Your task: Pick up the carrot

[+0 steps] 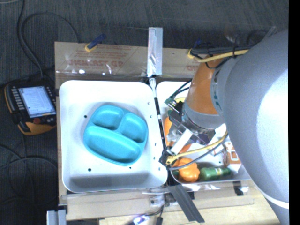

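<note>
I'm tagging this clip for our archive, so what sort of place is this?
Probably a robotics lab test bench: a grey robot arm works over the right white bin, and a teach pendant lies on the carpet beside it.

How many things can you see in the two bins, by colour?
Blue: 1, a plate
Orange: 2, a round one and a sliver by the wall
Green: 1, a bottle
Total: 4 in sight; the arm may hide more.

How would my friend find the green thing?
Find the white bin on the right, where the grey arm reaches in. Along its near edge lies the green thing, beside a round orange thing. It is long and green; its neighbour is round and orange.
</note>
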Tool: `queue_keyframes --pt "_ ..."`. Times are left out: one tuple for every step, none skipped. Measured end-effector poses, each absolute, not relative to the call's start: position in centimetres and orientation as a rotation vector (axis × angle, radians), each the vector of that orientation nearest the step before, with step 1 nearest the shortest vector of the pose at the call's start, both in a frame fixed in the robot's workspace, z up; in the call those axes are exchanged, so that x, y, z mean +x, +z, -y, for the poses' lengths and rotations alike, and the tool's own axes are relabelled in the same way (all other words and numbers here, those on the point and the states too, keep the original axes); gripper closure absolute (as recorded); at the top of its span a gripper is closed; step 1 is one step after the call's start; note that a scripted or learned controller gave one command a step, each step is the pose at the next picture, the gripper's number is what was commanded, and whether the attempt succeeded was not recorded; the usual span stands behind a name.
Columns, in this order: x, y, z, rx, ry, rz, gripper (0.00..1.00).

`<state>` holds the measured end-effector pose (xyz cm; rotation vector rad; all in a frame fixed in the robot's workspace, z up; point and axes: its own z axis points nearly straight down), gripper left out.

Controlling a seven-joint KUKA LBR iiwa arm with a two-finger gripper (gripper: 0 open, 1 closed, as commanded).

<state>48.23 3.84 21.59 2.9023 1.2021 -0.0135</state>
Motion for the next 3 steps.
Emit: queue_keyframes --pt "48.23 21.60 -3.85 2.902 -0.013 -1.202 0.00" --pt "48.19 22.37 -3.85 2.900 -0.024 -1.204 1.00" --pt "48.19 22.38 -3.85 2.900 -0.023 -1.204 0.00"
